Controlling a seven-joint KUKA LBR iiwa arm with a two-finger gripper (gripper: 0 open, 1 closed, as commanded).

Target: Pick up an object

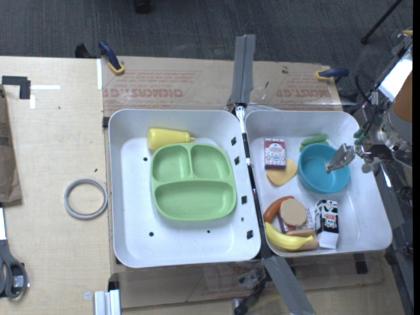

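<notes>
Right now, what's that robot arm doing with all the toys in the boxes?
It's trying to pick something up. Its pincer hangs over the blue bowl in the right bin, with nothing between its fingers. Around the bowl lie toy foods: a banana, a small red box and a milk carton. The left bin has a green divided plate.
</notes>
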